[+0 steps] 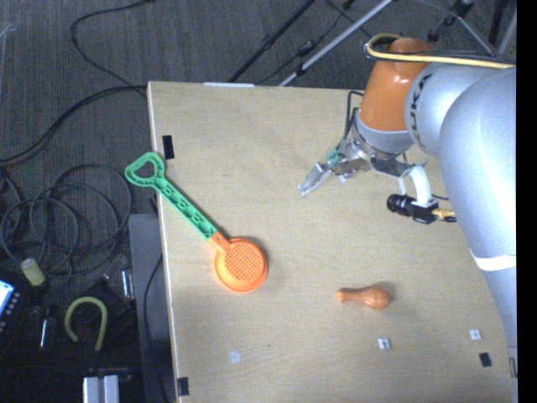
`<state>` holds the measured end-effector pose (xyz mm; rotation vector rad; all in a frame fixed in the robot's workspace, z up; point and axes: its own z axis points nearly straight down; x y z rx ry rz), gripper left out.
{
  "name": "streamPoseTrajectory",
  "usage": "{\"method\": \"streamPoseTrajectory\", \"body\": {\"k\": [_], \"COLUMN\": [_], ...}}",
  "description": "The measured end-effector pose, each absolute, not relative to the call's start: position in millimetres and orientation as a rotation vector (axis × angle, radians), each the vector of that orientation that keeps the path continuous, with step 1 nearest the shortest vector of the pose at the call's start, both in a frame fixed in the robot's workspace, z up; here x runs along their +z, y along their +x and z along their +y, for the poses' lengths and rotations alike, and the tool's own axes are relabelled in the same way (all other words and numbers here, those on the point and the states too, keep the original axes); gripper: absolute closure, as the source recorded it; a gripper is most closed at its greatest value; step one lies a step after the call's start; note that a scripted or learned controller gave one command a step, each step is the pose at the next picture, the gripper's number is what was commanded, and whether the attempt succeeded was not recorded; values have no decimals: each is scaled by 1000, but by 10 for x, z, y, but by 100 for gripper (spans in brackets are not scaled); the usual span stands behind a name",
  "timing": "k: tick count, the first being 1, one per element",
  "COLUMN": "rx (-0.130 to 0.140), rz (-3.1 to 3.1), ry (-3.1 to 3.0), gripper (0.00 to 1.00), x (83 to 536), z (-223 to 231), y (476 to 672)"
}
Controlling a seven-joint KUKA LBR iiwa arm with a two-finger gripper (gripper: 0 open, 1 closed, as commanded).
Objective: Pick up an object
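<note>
Camera view, from above and at a slant: the grey arm with its orange band entered from the right, and its end effector hung over the bare upper middle of the tan worktop. Whether it was open or closed could not be told at this size; nothing was seen gripped in it.

Two candidate objects lay on the worktop, well apart from the end effector. A toy strainer lay at the left, its green handle running diagonally from a looped end down to a round orange mesh head. A small orange drumstick-shaped piece lay lower, near the middle right, with its narrow end pointing left.

Both appeared to be light, rigid plastic, probably smooth and so inclined to slip or skid under an off-centre pinch. The strainer's slim handle, taken across its width near the middle, seemed the surest hold; the flat mesh head offered little to close upon. The drumstick would likely be best taken across its thicker, rounded end.
</note>
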<state>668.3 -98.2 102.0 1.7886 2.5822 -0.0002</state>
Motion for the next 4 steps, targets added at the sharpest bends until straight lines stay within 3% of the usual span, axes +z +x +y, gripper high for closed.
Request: {"method": "streamPoseTrajectory", "body": {"k": [2,3,4], "rx": [0,-4,0], "rz": [2582,2299,2755], "ry": [1789,2141,1510], "gripper": [0,0,0], "x": [1020,862,839], "z": [-982,-1492,-1046], "y": [6683,6678,6684]}}
